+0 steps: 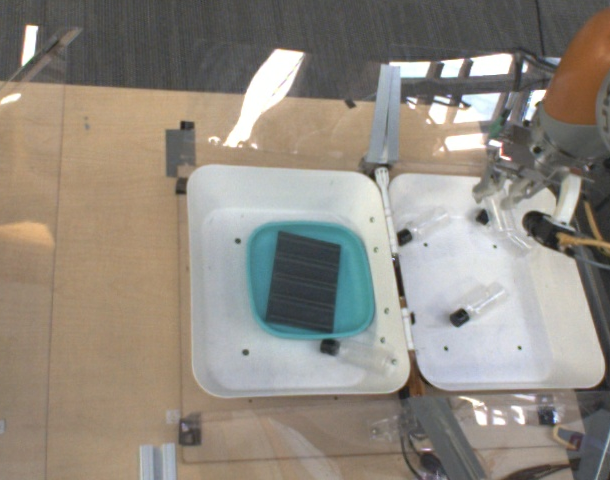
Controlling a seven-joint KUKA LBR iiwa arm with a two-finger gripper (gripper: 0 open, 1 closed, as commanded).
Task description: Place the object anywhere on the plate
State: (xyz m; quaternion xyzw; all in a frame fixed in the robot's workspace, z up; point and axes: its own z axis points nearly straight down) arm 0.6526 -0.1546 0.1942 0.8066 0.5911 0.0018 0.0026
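A teal plate [357,293] lies in the left bin [215,268], and a dark ribbed rectangular block [304,281] rests flat on its middle. A clear vial with a black cap [357,352] lies just off the plate's lower right rim, on the bin floor. The right bin [545,358] holds more clear black-capped vials: one near its left wall [421,227], one in the middle [476,305], and one at the top [493,213] right under my gripper [507,200]. The gripper hangs low over the right bin's upper right part, far from the plate.
A raised divider [393,258] separates the two bins. A grey metal post [385,118] stands behind the divider. A black cable [575,240] trails from the wrist over the right bin's right edge. Bare wooden bench lies to the left.
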